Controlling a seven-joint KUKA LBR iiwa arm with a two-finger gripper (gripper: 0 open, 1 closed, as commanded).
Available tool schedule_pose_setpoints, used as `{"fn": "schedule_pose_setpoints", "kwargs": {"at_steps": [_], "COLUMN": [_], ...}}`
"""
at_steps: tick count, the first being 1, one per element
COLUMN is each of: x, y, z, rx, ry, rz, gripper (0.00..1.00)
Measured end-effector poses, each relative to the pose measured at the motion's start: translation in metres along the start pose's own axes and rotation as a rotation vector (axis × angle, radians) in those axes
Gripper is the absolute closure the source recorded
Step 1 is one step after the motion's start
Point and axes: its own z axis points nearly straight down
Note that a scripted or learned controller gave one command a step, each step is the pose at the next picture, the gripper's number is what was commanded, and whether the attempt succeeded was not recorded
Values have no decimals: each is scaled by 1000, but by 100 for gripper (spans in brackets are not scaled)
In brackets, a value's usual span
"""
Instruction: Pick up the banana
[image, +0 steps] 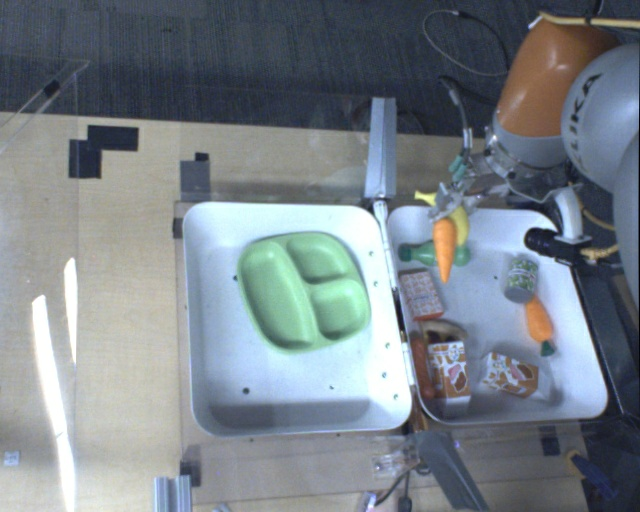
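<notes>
From the one camera above the bench we see the arm reaching in from the right and bending down over the far left corner of the right bin. Its gripper sits right at that corner, over the banana, a small yellow shape lying against the far wall with a carrot touching its near side. We judge the gripper is placed there because that is where the task's fruit lies. Whether the claw is wide, narrow or closed on anything we cannot tell; the metal parts blur together.

Nearer in the same bin lie a second carrot, a small can and several cartons, well apart from the banana. The left bin holds a green divided tray.
</notes>
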Motion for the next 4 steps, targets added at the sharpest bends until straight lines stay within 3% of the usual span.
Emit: {"fn": "schedule_pose_setpoints", "kwargs": {"at_steps": [1,2,3,4], "x": [-39,39,0,-48], "y": [-10,11,-43,-13], "z": [-167,-70,-12,-8], "rx": [-6,-1,-1,-2], "ry": [-3,1,-1,-1], "rz": [-17,102,165,165], "gripper": [100,100,100,100]}}
